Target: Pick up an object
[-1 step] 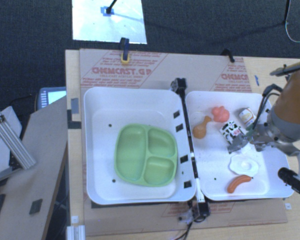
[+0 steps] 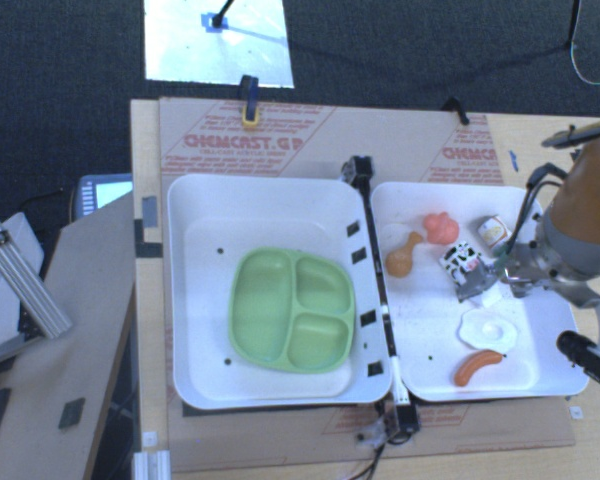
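Tool (image 2: 477,286) low beside cow-patterned block (image 2: 461,260) — finger state can't tell. Glossy fried egg (image 2: 487,331), sausage (image 2: 478,367) nearby; green divided plate (image 2: 291,311) — smooth plastic.

Two bins, one plate, six small items

Two white bins sit side by side: the left bin (image 2: 195,268) holds one green divided plate (image 2: 292,310); the right bin (image 2: 420,368) holds one chicken drumstick (image 2: 403,257), one pink toy (image 2: 440,227), one black-and-white cow-patterned carton (image 2: 461,261), one small jar (image 2: 492,230), one fried egg (image 2: 487,330) and one sausage (image 2: 478,366).
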`<state>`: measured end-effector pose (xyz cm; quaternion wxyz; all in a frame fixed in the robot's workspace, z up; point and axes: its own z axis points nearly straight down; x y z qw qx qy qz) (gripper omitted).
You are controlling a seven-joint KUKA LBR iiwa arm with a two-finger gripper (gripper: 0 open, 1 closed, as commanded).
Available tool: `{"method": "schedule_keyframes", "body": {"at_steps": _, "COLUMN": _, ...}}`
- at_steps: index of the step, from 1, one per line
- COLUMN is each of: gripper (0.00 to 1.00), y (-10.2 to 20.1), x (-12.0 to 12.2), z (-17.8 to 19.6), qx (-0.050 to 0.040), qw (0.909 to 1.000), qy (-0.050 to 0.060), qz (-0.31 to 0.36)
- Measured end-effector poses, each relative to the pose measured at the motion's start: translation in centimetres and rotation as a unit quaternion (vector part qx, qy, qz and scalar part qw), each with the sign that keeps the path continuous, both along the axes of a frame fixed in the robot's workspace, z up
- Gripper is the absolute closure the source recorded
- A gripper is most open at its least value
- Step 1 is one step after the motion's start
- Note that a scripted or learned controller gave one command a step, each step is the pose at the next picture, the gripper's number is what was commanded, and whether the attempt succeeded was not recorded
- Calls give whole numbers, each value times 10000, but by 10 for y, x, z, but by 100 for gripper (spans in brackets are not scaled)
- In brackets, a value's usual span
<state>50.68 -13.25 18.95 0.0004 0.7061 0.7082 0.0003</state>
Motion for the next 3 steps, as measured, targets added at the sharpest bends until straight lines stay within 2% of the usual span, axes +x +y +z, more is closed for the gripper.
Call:
{"method": "schedule_keyframes", "body": {"at_steps": 1, "gripper": 0, "y": 10, "x": -4, "z": -57, "qx": 9, "qw": 10000, "qy": 26, "qz": -8}}
{"method": "schedule_keyframes", "body": {"at_steps": 2, "gripper": 0, "y": 10, "x": -3, "z": -106, "qx": -1, "qw": 10000, "qy": -4, "qz": -9}}
{"method": "schedule_keyframes", "body": {"at_steps": 3, "gripper": 100, "y": 9, "x": -2, "z": -94, "qx": -5, "qw": 10000, "qy": -14, "qz": -10}}
